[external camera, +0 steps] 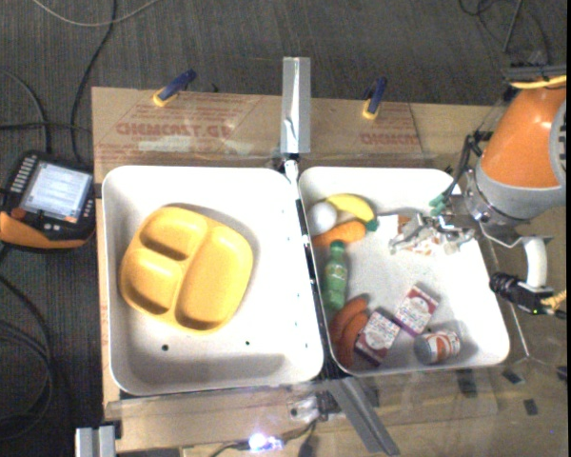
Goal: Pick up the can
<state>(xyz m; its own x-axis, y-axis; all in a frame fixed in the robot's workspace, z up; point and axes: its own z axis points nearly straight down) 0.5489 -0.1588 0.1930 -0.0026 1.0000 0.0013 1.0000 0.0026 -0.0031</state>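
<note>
gripper (421,231) (right bin (476,293)), can (438,346) apart

Can (438,347) shiny metal; yellow tray (187,267) smooth glossy plastic.

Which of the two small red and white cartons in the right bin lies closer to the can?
The carton higher in the view, just up-left of the can, lies closer. The other carton sits farther left, beside the orange carrot-like toy.
</note>
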